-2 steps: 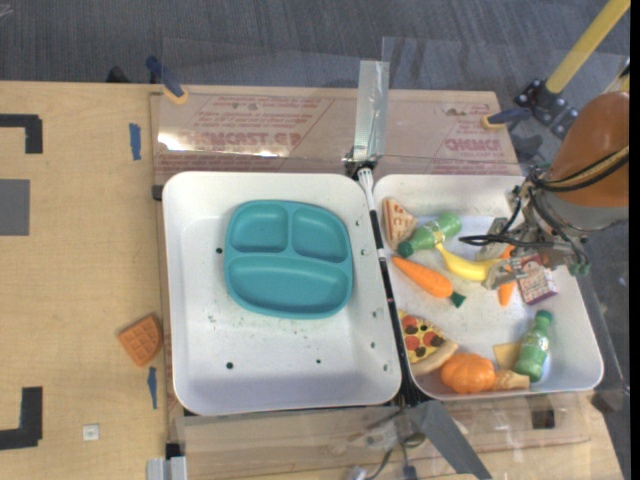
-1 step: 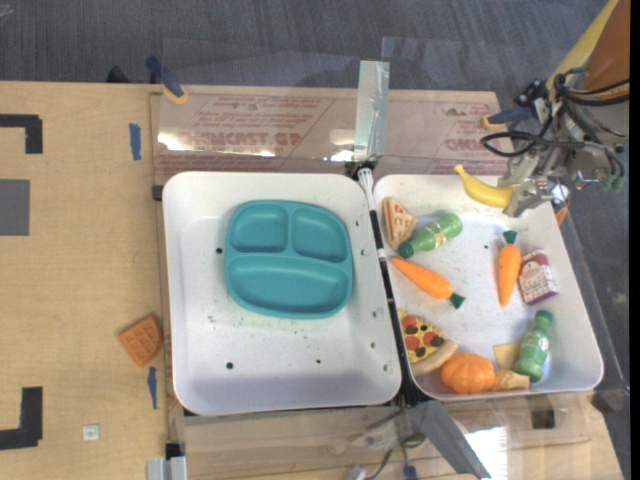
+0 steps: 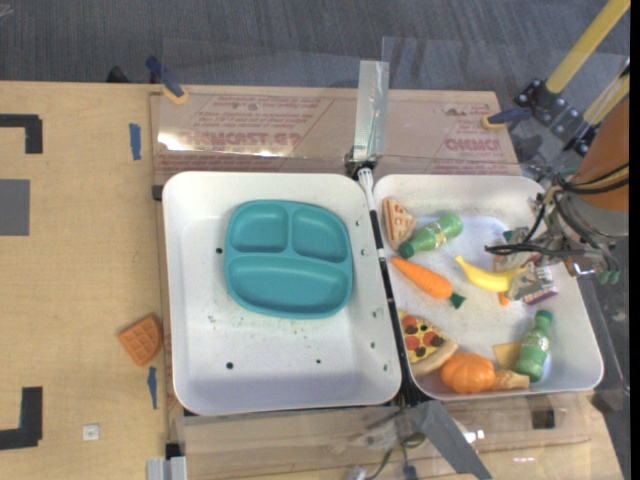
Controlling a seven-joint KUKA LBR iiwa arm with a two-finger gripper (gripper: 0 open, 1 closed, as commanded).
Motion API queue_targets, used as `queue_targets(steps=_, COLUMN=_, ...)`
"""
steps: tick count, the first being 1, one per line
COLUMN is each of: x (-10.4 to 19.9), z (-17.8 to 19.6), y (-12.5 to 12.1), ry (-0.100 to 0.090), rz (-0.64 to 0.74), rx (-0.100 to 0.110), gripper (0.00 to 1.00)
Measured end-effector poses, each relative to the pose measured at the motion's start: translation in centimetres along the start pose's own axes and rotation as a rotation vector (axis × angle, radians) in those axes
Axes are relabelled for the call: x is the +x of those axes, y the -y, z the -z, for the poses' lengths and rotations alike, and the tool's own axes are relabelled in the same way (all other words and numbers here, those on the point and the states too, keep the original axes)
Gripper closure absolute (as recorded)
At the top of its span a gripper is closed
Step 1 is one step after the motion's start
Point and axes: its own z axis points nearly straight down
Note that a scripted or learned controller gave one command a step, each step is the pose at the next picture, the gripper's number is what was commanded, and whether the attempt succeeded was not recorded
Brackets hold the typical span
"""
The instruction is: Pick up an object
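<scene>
the worktop (image 3: 70,268) fills the left of the frame, and on it two white bins are set side by side: the left bin (image 3: 200,368) at centre carries a teal divided plate (image 3: 289,258), while the right bin (image 3: 575,368) at centre right is crowded with toy food. the arm (image 3: 610,158) is seen at the right edge, orange band uppermost, with the end effector (image 3: 530,268) lowered among cables over the right half of the right bin, just beside a yellow banana (image 3: 478,274). whether the end effector is open or closed cannot be told, since its tip is lost in dark wires and a small pale piece. nothing is seen to be held. the likeliest target is judged to be the banana, at the middle of the right bin, with a carrot (image 3: 422,277) just to its left and a green bottle (image 3: 438,233) above. a miss could be caused by the banana's curved, smooth body slipping sideways as it is closed upon. a neighbour could be pinched instead, given the crowding. the lower green bottle (image 3: 535,346), an orange fruit (image 3: 468,373) and a pizza slice (image 3: 424,340) lie near the lower rim and could be knocked. a waffle piece (image 3: 141,339) lies outside, at lower left.
</scene>
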Motion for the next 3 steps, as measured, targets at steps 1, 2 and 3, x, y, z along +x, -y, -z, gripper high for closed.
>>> queue_targets(steps=1, x=-4.1, z=15.1, y=-4.1, ry=0.022, rz=-0.346, rx=0.004, gripper=1.00)
queue_targets(steps=2, x=-2.7, z=-0.8, y=-4.2, ry=-0.002, rz=-0.151, rx=-0.002, gripper=1.00)
queue_targets(steps=3, x=-6.4, z=15.9, y=-4.3, ry=0.025, rz=-0.069, rx=0.008, gripper=1.00)
